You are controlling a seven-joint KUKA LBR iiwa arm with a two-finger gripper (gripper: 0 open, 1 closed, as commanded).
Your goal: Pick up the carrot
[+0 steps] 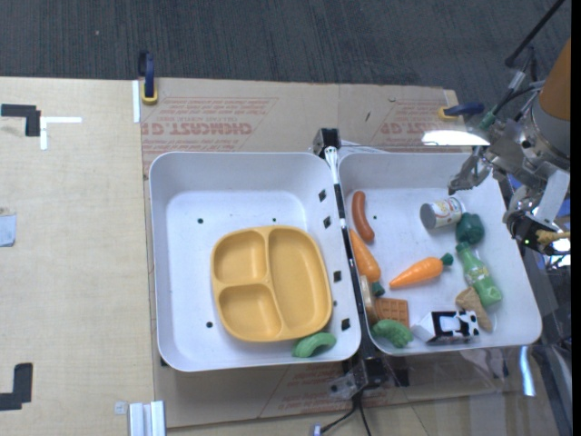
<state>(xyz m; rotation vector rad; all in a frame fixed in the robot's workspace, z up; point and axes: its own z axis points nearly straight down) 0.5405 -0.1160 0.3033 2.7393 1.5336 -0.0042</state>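
The carrot (419, 272) is orange with a green stem end and lies flat in the middle of the right bin (399, 178), its tip pointing left. My gripper (467, 174) hangs above the bin's far right corner, up and to the right of the carrot and well apart from it. A tin can (441, 213) lies between the gripper and the carrot.
The right bin also holds a sausage (362, 216), an orange piece (365, 254), a waffle (392, 312), a green pickle (392, 332), a cow toy (452, 325), a green bottle (478, 275) and a dark green item (469, 229). The left bin (172, 243) holds a yellow divided plate (270, 282) and a green piece (314, 343).
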